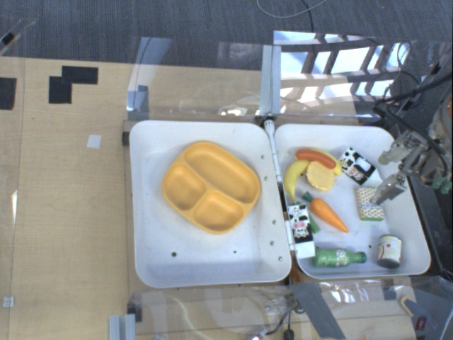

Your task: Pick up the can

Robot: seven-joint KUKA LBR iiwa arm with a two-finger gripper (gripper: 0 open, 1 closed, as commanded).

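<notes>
Can (388, 250) sits in the near right corner of the right bin (419, 222), upright or close to it, light body with a red patch on the label. Green bottle (338, 258) lies on its side just left of it, cap end pointing at the can, small gap between them. Bin wall is close on the can's right and near sides.

Gripper (398, 168) hangs over the right edge of the same bin, above and behind the can, nothing between the fingers. Two fingers read as spread apart, one toward the milk carton (356, 164), one down by the patterned box (369, 204) (hard to judge exact opening at this slant).

Judgement: approach phase, no contact with the can yet.

How I'd do it:
- Shift toward the near corner until centred over the can, then drop straight down.
- Set the finger line so neither finger lands on the bin wall or the bottle cap; the diagonal across the corner looks like the freest axis.
- Clear the patterned box on the way, it's between gripper and can.
- Close low on the body, not the rim, so it doesn't squirt out.

Risk: a finger nudges the can against the wall and tips it.
</notes>
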